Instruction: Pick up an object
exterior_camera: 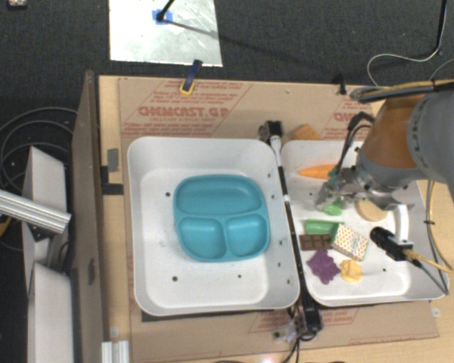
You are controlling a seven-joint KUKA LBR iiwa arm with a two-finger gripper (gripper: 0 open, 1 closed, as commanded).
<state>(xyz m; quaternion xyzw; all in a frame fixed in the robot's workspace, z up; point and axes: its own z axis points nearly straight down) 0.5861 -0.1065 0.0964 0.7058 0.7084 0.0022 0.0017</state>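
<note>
Even overhead light, glare on foil sheet (165,21), soft focus, faint shadows

Teal tray (221,216), orange carrot (319,172), purple toy (323,265), white bins (155,203).

Pincer (330,200) fingertips blurred, indistinct

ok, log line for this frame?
arm: over right bin | gripper: low, by carrot and green piece | grasp: unconfirmed | left bin: blue tray
</note>
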